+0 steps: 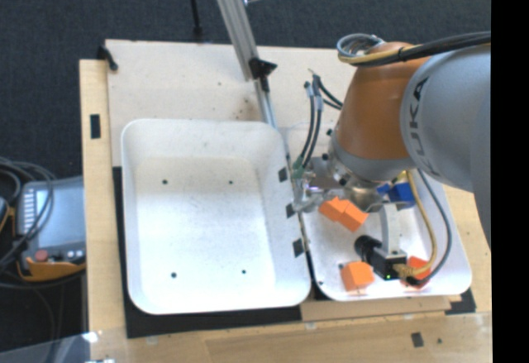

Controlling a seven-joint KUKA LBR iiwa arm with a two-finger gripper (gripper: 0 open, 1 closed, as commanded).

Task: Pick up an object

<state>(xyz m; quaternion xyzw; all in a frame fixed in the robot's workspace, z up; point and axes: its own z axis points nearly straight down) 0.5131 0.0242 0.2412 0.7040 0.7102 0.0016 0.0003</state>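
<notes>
My gripper [316, 191] hangs low over the left part of the right bin [450, 283], under the arm's orange band. An orange block [343, 213] lies tilted just right of it, very close; I cannot tell whether they touch. A second orange block [357, 274] rests near the bin's front wall. A blue object [397, 192] peeks out from under the wrist, mostly hidden. A small red-orange piece [417, 269] lies at the bin's front right.
The left bin [136, 146] sits beside the right one, their walls meeting near the gripper. A slanted aluminium rail [234, 14] rises behind the bins. The bench's front edge [273, 336] lies close below both bins.
</notes>
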